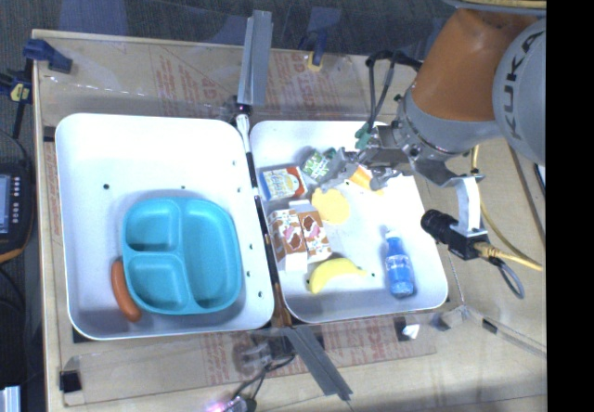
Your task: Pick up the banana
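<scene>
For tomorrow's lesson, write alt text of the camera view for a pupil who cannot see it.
The grey and orange arm reaches over the right bin's far end, above small packets, while the banana lies untouched near the bin's front edge beside a blue bottle. The left bin holds a blue divided tray.

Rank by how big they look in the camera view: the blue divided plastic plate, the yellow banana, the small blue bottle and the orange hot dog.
1. Blue divided plastic plate, by far the largest.
2. Yellow banana.
3 and 4. Small blue bottle and orange hot dog: too close to rank, and the plate hides part of the hot dog.
</scene>
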Robot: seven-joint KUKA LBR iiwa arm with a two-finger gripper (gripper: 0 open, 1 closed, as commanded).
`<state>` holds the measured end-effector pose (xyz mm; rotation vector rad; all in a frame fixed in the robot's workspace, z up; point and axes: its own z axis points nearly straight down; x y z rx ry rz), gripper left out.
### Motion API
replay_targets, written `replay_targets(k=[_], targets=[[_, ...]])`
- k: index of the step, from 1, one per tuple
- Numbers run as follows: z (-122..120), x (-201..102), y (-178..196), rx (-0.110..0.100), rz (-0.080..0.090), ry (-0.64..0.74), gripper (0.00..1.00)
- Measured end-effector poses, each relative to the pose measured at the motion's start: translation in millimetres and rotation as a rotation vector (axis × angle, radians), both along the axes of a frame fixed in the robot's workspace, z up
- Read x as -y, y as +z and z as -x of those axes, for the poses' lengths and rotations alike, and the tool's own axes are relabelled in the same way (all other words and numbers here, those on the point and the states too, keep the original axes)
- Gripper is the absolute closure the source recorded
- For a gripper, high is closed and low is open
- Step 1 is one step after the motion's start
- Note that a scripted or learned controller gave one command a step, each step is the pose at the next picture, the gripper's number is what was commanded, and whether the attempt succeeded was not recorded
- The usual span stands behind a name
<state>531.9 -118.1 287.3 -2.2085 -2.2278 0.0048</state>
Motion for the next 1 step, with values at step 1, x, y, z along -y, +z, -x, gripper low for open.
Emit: replay_targets(k=[1], targets=[[56.1,49.8,-100.5,-0.001,0.000,0.066,0.00]])
